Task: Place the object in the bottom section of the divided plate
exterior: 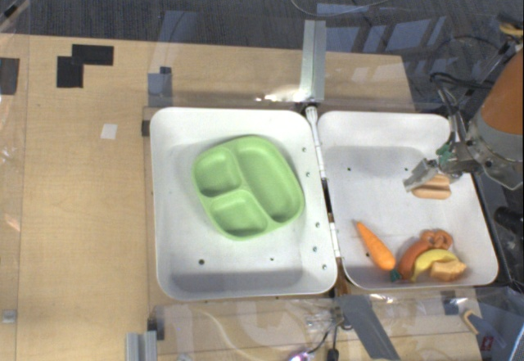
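A light green divided plate (199, 187) with three sections lies in the left bin (176, 269), slightly turned. Its bottom section (239, 214) holds nothing. My gripper (424, 177) hangs over the right bin (368, 146), near its right side. Its tip is directly at a small tan and pink hot-dog-like piece (434, 190), which sits just below and to the right of it. Whether that piece is gripped or just lying on the bin floor under the tip, I cannot tell.
In the right bin's near part lie an orange carrot (375, 245), a brown pretzel (435, 237), a yellow banana (431, 260) and a tan bread-like piece (450, 270). A metal divider (321, 179) separates the two bins. Cables (458, 89) hang at the right.
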You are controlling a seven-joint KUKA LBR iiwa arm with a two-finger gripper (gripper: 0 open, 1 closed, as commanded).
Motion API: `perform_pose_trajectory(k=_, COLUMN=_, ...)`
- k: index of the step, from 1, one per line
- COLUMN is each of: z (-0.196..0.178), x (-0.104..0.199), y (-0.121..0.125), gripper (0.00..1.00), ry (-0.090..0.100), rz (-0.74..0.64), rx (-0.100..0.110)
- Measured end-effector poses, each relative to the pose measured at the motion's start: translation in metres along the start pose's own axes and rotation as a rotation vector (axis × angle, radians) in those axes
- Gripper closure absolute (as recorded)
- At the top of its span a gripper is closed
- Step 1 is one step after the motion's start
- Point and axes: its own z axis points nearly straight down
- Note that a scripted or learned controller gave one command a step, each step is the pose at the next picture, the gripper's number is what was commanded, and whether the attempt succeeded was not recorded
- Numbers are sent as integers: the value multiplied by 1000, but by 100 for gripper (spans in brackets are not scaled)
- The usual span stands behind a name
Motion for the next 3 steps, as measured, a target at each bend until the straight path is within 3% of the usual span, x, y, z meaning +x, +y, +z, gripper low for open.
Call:
perform_pose_trajectory(k=1, z=2, x=107, y=-30, gripper=100, ry=2, rz=-89, rx=2)
perform_pose_trajectory(k=2, z=-14, x=190, y=-31, gripper=100, ry=2, rz=-50, rx=2)
perform_pose_trajectory(k=3, z=-27, x=227, y=35, gripper=100, ry=2, rz=-213, rx=2)
